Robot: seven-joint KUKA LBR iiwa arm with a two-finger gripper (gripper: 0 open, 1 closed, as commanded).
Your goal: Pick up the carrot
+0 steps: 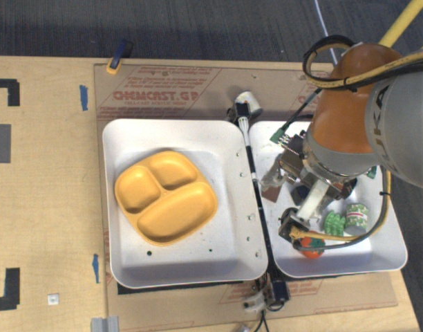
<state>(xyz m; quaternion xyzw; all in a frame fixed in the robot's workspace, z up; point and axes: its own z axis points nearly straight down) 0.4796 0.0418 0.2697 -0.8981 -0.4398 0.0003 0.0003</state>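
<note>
In the camera view, two white bins sit side by side on the bench. The left bin (125,254) holds a yellow divided plate (166,196), lying near its middle. The arm (350,109) reaches over the right bin (388,254) from 2 o'clock, and the gripper (294,178) hangs above that bin's 9 o'clock side. Whether the gripper is apart or together cannot be told from here. The carrot (309,248), an orange-red piece, lies at about 6 o'clock in the right bin, close to the front wall. A green block (334,223) sits at 1 o'clock from the carrot, with a green-and-white item (357,216) just beside it at 3 o'clock.
</note>
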